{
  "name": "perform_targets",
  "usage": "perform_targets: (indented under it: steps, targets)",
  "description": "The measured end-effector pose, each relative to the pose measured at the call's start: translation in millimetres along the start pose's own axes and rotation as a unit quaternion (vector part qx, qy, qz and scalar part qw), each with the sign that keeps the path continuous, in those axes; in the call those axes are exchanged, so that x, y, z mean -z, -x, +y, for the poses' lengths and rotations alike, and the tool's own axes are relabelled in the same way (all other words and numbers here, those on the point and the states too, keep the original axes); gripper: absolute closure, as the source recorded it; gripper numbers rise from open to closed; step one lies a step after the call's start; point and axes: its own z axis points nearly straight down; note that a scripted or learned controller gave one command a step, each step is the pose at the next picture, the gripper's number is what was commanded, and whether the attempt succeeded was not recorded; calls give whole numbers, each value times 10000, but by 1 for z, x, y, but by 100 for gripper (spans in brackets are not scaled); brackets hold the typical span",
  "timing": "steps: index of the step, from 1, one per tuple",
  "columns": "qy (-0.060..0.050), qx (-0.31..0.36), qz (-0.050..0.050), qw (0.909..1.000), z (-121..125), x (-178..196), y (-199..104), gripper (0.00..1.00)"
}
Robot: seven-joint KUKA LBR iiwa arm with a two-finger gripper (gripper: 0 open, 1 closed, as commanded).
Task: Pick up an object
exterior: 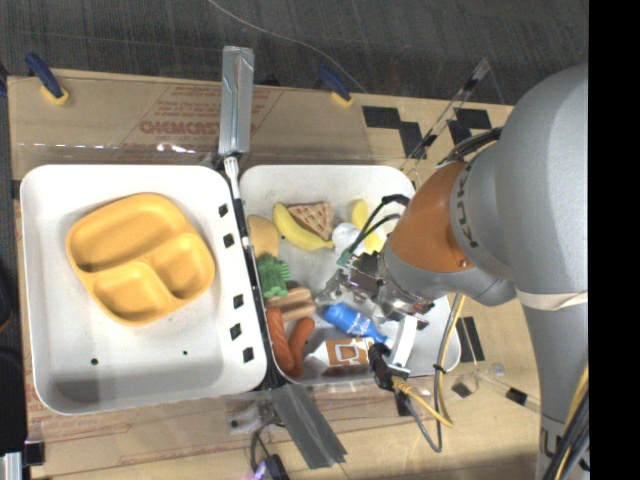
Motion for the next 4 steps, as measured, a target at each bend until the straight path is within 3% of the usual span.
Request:
perform_targets:
  steps: [1, 2, 3, 4]
  targets:
    - [-2, -277, -5, 9996, 33, 27, 11, 0]
    - [-4, -648, -13, 9979, 37, 32, 16, 0]
    - [9, -1075, 3, 9942, -1, -1, -61, 0]
    - [-9, -3808, -4, 9247, 34, -1, -75, 0]
